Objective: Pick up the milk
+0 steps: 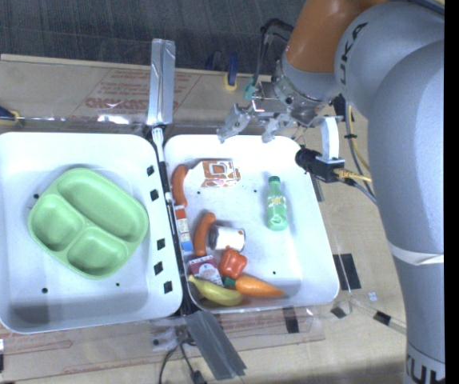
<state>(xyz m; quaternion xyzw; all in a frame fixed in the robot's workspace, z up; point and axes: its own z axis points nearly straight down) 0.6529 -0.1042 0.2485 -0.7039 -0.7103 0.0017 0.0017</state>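
The milk (220,172) is a small white carton with orange print, lying flat near the far wall of the right bin (313,246). My gripper (250,127) hangs above that bin's far rim, a little up and to the right of the carton. Its two fingers (229,126) are spread apart and open, with nothing between them. The carton lies free, not touched by the gripper.
The right bin also holds a green bottle (276,203), two sausages (179,184) (204,229), a white can (230,238), a red pepper (231,262), a carrot (255,286) and a banana (213,294). A green divided plate (89,222) sits in the left bin (5,294).
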